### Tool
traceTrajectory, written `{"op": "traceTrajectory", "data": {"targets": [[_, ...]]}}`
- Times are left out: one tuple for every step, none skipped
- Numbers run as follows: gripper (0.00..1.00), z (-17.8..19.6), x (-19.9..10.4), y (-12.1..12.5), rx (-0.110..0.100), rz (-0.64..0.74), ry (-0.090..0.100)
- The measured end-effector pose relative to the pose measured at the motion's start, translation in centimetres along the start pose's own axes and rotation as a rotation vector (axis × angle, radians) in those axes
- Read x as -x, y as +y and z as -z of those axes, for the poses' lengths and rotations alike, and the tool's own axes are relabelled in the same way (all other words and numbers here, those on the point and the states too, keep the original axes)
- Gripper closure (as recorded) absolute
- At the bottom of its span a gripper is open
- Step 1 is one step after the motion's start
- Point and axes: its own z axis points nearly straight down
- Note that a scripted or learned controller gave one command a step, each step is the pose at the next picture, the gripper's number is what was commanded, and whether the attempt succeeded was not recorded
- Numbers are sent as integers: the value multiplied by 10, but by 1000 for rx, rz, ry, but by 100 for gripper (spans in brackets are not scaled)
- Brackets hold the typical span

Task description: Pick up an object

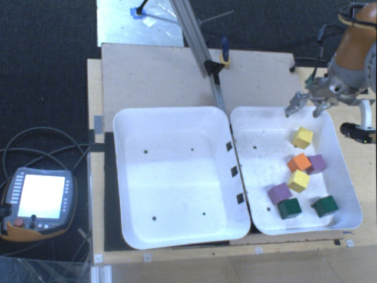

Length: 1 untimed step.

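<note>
- The gripper (307,106) is hanging over the far right corner of the right bin (259,217), with its two fingers spread apart and nothing sitting between them.
- The arm (355,46), grey with an orange band, is reaching in from the right edge above the gripper.
- A yellow block (303,138) is lying just below the gripper in the picture, the nearest of the pieces to it, and the fingers are not touching it.
- An orange block (299,162) and a purple block (317,163) are sitting side by side further toward the near edge, touching or nearly so.
- A second yellow block (298,181) is resting just below the orange one.
- A larger purple block (279,192) is lying to the left of that second yellow block.
- Two dark green blocks are sitting nearest the front wall: one green block (289,208) just under the larger purple block, the other green block (325,206) a little apart to its right.
- The left bin (126,158) is lying beside the right bin, their inner rims meeting along the middle.
- A metal rod (191,25) is slanting down from the top toward the seam between the bins.
- A hand-held control pendant (38,202) with a lit screen is lying off the bench at the left, its cable looping around it.
</note>
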Motion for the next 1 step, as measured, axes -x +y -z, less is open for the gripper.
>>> {"op": "traceTrajectory", "data": {"targets": [[0,-62,-4,-1,-3,1,2]]}}
